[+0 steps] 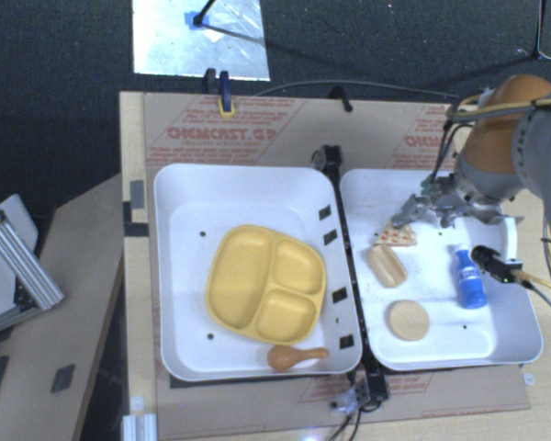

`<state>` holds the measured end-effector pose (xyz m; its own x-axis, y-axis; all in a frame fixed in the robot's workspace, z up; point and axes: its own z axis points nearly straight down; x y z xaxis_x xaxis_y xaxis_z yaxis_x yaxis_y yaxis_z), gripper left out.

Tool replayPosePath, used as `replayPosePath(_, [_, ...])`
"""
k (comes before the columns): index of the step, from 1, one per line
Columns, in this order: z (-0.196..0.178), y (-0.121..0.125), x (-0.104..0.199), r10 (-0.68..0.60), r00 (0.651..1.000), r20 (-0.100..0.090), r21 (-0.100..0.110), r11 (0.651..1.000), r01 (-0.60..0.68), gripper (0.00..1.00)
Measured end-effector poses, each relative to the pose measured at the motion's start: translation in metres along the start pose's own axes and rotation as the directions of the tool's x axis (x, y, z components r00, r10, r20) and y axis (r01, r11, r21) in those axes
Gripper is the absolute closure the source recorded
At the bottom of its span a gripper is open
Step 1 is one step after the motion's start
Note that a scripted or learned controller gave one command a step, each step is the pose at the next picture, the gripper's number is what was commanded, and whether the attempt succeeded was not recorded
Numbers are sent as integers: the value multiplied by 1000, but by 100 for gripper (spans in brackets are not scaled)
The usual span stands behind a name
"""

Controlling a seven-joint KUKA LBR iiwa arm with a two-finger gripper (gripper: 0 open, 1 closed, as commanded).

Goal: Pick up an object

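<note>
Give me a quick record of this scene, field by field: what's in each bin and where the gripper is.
left bin: yellow divided plate; drumstick toy by the near wall
right bin: waffle piece, hot dog bun, round cookie, blue bottle
gripper: over the right bin's far left part, just above the waffle piece
held: nothing seen between its fingers

A: The light is bright and even. It seems to come from above, because the shadows are soft and short.

B: Yes. The two white bins [257, 191] are almost overexposed, and the foil sheet [200, 28] in the upper left gives some glare.

A: The dark floor [55, 62] at the top looks grainy. The focus is acceptable, though small details are soft.
</note>
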<state>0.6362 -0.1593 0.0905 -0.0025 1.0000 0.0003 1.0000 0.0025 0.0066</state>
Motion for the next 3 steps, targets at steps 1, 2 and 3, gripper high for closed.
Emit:
replayPosePath(1, [-16,3,0,-3,1000,0,-11,1000,3,100])
replayPosePath(2, [-64,-1,6,-2,1000,1,1,1000,2,100])
replayPosePath(3, [-128,2,11,-3,1000,2,-2,1000,3,100])
